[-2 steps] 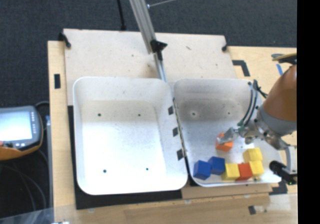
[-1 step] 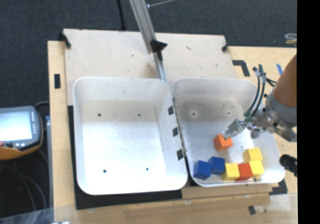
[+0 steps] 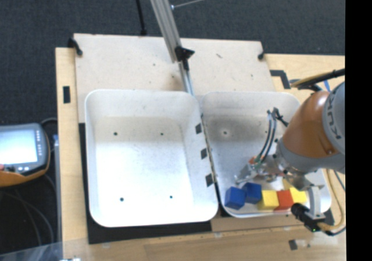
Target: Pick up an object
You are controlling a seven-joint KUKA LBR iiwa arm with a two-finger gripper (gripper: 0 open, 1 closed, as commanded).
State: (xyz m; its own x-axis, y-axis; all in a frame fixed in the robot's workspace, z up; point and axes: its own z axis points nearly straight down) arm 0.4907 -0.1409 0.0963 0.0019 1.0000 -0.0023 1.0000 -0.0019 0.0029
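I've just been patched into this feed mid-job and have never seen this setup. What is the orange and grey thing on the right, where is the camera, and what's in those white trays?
You are looking down at a slant from one fixed camera above a bench. The orange and grey shape is a robot arm reaching in from the right; its job is to pick up an object. Its gripper hangs low over the right bin, just above the blocks. From here I cannot tell whether its fingers are open or shut, and nothing is visibly held.

Two shallow white bins sit side by side. The blocks lie in a row along the right bin's near edge: two blue blocks, a yellow block, a red block and another yellow one. The left bin shows just small dark dots on its floor.
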